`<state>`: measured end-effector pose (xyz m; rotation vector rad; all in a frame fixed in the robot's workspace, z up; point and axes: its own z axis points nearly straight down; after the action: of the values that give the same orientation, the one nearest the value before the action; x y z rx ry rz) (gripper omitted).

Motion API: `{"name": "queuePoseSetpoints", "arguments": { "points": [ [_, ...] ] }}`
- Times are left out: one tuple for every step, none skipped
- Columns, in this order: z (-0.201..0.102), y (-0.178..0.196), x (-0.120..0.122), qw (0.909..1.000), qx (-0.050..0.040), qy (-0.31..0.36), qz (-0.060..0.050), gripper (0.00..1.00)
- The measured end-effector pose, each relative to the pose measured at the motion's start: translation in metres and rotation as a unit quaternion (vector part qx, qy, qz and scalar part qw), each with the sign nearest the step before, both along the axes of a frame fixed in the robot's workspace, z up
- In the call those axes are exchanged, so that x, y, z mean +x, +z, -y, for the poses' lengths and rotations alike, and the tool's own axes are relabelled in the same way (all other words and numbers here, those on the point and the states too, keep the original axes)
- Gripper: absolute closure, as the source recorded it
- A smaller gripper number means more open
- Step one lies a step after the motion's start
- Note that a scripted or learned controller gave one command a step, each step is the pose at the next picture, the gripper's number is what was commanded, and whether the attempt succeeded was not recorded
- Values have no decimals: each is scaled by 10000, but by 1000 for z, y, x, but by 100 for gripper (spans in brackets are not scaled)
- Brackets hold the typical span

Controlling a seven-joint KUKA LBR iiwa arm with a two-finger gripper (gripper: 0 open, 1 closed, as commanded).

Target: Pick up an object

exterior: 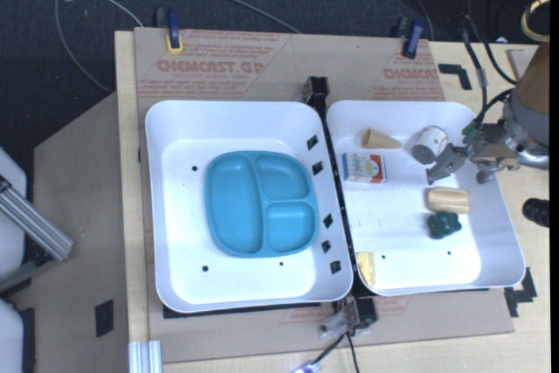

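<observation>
A wooden bench holds 2 shallow white bins side by side, seen from above at a slant. The left bin contains a blue divided plate with 3 compartments, lying flat near its middle.

The right bin holds several small things. A tan cone-shaped piece lies near the far edge. Just below it sits a small white card or packet with red and blue print. A grey and white cylinder lies on its side toward the far right. A pale tan block rests right of centre, with a small dark green object just in front of it, the 2 nearly touching. A yellow piece sits in the near left corner against the wall.

The grey arm reaches in from the right, and its gripper hovers over the right side of this bin. From where I stand its fingers appear spread apart, 1 dark finger pointing toward the bin's middle, though the blur makes this uncertain. Nothing is visible between them. The grey and white cylinder lies just beside the gripper on its far left; the tan block lies just below it, toward the near side, and the green object a little farther on.
</observation>
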<state>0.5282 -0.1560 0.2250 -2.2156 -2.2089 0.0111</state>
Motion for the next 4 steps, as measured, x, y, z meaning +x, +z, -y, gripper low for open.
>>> {"name": "queuePoseSetpoints", "arguments": {
  "points": [
    [0, 7, 3, 10000, -14, 18, 65, 0],
    [-2, -56, -2, 10000, -4, 13, 34, 0],
    [-13, -107, -6, 10000, -1, 17, 35, 0],
    [-14, -142, -7, 10000, -6, 15, 43, 0]
  ]
}}
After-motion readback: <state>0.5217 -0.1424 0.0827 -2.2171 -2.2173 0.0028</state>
